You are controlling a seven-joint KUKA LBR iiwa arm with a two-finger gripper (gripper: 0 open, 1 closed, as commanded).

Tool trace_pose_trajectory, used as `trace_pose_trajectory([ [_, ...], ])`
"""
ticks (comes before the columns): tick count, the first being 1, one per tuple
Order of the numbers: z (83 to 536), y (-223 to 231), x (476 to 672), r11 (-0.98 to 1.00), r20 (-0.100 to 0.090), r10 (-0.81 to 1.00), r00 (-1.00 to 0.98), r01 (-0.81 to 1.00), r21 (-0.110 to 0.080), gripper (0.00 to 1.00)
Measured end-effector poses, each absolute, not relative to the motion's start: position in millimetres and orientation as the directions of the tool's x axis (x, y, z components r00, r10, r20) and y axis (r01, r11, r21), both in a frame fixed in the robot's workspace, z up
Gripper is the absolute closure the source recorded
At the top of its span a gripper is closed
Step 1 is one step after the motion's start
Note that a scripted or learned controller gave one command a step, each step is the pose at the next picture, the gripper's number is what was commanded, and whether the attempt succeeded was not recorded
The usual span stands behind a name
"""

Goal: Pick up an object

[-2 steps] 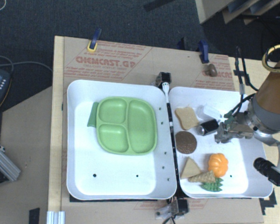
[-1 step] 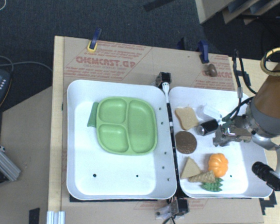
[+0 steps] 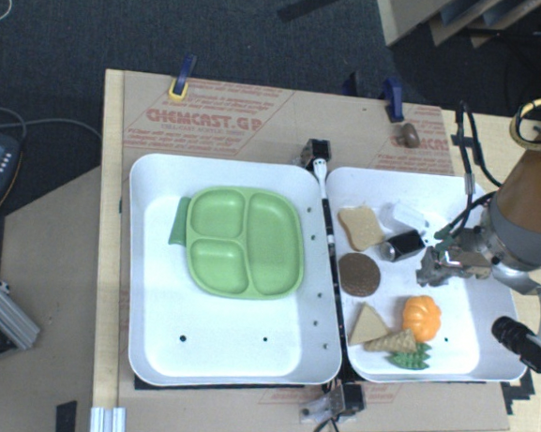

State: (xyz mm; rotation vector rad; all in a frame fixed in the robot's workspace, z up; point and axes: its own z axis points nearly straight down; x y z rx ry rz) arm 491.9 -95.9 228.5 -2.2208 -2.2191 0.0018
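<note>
We see the pincer (image 3: 438, 268) hanging over the right bin (image 3: 465, 364), just above the orange pumpkin (image 3: 422, 317), and we cannot tell its state. The small black cylinder (image 3: 403, 244) lies just left of it, its long axis running from lower left to upper right. The green divided plate (image 3: 246, 241) sits in the left bin (image 3: 147, 341).

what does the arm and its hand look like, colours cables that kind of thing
The arm is a thick rounded body with a broad orange section above a grey wrist ring. Thin black cables run along its side toward the wrist. The hand is a small metallic grey and silver assembly with dark parts. A black cylindrical fitting sticks out below the wrist.
</note>
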Motion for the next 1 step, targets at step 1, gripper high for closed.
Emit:
trace_pose_trajectory([
  [1,228.9,-85.3,507.5,0.002,0.000,1.000,-0.002,1.000,0.002,1.00],
])
